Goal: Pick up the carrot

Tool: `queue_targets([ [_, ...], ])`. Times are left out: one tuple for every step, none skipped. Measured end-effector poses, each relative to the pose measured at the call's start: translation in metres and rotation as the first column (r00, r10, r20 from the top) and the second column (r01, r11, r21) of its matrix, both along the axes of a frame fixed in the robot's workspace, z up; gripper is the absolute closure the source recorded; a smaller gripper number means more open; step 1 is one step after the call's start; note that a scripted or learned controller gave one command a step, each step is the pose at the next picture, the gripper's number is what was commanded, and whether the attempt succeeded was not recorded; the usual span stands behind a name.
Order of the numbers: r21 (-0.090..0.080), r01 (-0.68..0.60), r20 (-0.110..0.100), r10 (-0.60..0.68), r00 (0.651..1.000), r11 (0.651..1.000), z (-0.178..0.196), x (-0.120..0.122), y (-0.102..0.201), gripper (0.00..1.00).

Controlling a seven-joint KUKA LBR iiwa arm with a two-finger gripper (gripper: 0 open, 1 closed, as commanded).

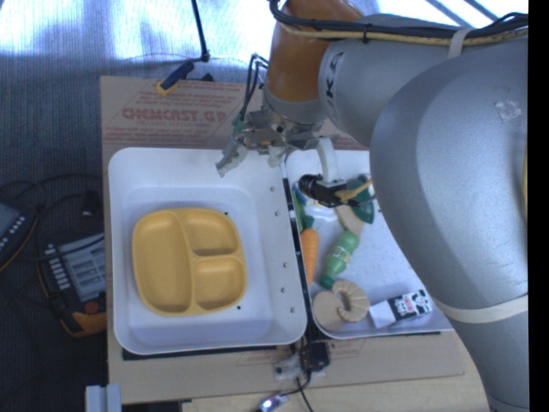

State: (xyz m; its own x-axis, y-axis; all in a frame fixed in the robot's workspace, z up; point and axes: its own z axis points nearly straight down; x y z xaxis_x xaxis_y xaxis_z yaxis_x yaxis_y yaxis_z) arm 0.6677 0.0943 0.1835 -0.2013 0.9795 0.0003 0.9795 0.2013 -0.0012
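The carrot is smooth, orange and long. It lies in the right bin close against its left wall, with its green top pointing to the far edge and its tip to the near edge. Beside it lies a green toy bottle, then a round tan wooden piece and a small black and white carton. The left bin holds a shiny yellow tray with three parts. The gripper hangs over the left bin's far edge, and I cannot tell how wide it is.

Smooth glossy white plastic bins, a matt yellow plastic tray, and brown cardboard beneath.
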Motion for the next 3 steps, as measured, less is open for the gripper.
queue_targets([
  [-0.002, 0.071, 0.001, -0.071, 0.997, 0.997, -0.091, -0.007, 0.052, 0.00],
  [-0.001, 0.021, 0.006, -0.021, 1.000, 1.000, 0.124, 0.001, 0.001, 0.00],
  [0.000, -0.019, 0.002, 0.019, 1.000, 1.000, 0.144, 0.000, 0.069, 0.00],
])
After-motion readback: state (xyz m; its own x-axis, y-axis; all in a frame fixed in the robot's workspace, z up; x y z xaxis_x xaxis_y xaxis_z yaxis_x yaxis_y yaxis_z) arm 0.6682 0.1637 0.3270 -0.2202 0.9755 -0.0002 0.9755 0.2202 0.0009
